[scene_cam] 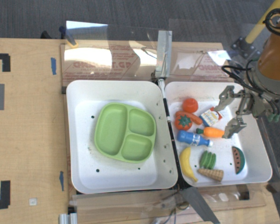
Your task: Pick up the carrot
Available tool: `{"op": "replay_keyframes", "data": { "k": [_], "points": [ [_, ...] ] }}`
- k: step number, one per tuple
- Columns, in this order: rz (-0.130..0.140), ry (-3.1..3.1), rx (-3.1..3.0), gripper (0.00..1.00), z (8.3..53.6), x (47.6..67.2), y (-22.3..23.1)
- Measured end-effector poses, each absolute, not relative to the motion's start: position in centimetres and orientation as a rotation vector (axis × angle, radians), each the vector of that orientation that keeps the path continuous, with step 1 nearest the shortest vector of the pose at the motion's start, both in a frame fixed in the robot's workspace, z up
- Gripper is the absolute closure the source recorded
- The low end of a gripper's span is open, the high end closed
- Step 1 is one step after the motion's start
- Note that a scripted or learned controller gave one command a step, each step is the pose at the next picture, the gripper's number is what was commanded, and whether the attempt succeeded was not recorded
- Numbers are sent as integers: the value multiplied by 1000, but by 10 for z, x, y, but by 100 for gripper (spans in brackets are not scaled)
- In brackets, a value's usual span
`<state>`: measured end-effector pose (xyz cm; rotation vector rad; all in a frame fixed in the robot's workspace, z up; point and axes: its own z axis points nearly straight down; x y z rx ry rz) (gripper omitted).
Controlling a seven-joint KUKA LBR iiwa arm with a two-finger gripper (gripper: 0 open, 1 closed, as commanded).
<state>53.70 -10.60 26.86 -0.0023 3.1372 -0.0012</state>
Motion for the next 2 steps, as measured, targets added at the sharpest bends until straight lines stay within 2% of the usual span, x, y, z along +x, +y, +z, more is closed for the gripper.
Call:
{"op": "replay_keyframes", "data": {
  "k": [1,2],
  "points": [
    [3,3145,169,0,128,520,-109],
    [0,3128,265,0,94,550,-110]
  ]
}}
